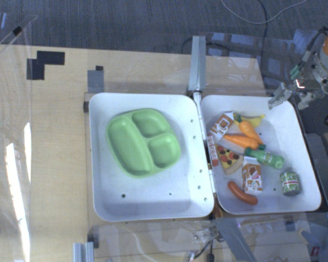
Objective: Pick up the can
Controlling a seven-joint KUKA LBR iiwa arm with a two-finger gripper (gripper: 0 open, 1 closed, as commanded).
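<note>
Here, the left bin (98, 146) bears a green divided tray (144, 142) lying flat near its centre. Across the divider, the right bin (311, 198) holds a scatter of toy food: a slice of pizza (228, 158) by the bin's nine o'clock side, a sausage (242, 192) toward six o'clock, two carrots (245, 135) near the middle, a small carton (252, 178) just below them, and a green bottle (265, 158) lying on its side. The can (290, 183) rests toward the bin's four o'clock corner, apart from the carton. The gripper (284, 94) hovers over the bin's one o'clock corner, well apart from the can; how its jaws stand cannot be told.
</note>
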